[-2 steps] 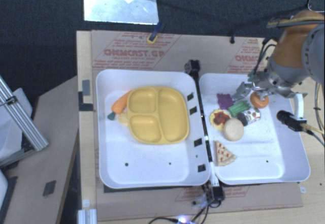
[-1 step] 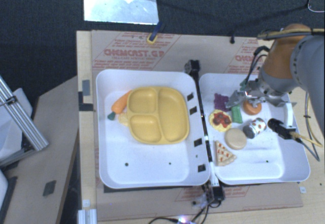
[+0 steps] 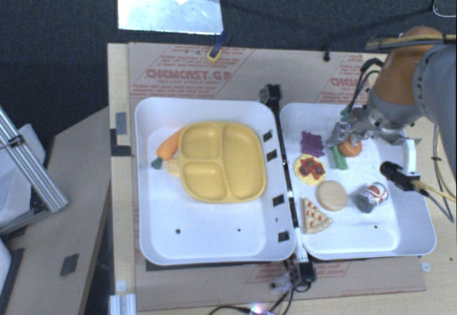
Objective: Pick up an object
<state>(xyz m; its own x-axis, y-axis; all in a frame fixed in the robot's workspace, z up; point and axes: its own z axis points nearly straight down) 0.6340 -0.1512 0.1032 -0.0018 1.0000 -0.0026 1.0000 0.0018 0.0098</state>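
My gripper (image 3: 345,136) hangs low over the upper middle of the right bin (image 3: 410,231). Directly under it lie a small orange object (image 3: 351,148) and a green piece (image 3: 338,158), partly covered by the gripper. Whether the gripper touches them is unclear. To its left lies a purple item (image 3: 311,142). In front of it are a round red and yellow piece (image 3: 310,168), a tan bun (image 3: 332,195), a pizza slice (image 3: 315,215) and a small can (image 3: 371,196) on its side.
The left bin (image 3: 161,235) holds a yellow divided plate (image 3: 218,161) with a carrot (image 3: 168,144) at its left edge. The arm (image 3: 414,85) covers the right bin's upper right corner. A black ridge (image 3: 284,171) divides the bins.
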